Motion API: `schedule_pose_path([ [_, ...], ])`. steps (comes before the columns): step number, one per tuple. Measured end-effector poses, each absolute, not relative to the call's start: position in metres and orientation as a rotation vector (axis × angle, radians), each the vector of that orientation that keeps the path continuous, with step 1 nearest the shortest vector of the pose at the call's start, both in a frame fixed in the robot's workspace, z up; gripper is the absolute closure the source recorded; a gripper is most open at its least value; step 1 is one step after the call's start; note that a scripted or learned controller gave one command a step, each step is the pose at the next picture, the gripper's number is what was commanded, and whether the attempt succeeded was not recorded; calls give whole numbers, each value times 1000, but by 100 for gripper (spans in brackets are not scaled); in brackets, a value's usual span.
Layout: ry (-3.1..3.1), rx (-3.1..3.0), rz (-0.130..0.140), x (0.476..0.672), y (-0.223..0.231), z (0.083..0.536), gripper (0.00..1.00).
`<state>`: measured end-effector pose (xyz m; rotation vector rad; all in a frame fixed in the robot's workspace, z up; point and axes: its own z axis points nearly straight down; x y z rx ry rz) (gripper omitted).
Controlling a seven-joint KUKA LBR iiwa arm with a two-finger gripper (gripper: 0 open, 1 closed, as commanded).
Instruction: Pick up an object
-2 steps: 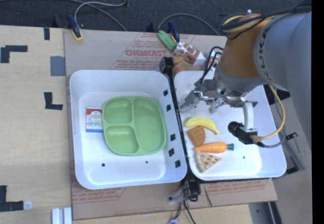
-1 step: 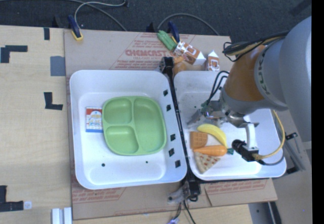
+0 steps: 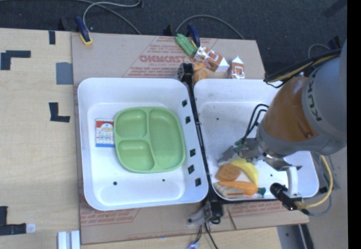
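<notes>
Red block letters reading "CHEMCAST" run across the brown cardboard sheet (image 3: pixel 158 59) that lies under both bins, at about twelve o'clock from the left bin (image 3: pixel 90 129); smaller red lines of print around that word are too fine to read. A small card (image 3: pixel 104 133) at nine o'clock beside the green divided plate (image 3: pixel 150 139) carries printing, illegible. Large dark letters on the grey arm (image 3: pixel 324 104), toward three o'clock, cannot be made out fully.

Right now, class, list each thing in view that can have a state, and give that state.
green plate: upright, nothing on it, in the left bin.
small card: flat, beside the plate.
banana: lying in the right bin.
carrot: lying by the bin's near wall.
</notes>
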<state>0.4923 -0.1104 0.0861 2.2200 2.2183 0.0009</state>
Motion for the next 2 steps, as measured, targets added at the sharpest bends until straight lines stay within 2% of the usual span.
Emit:
schedule_pose_path([
  [1, 2214, 2218, 2, 493, -111, 96, 100],
  [2, 2224, 2219, 1, 532, -65, 185, 100],
])
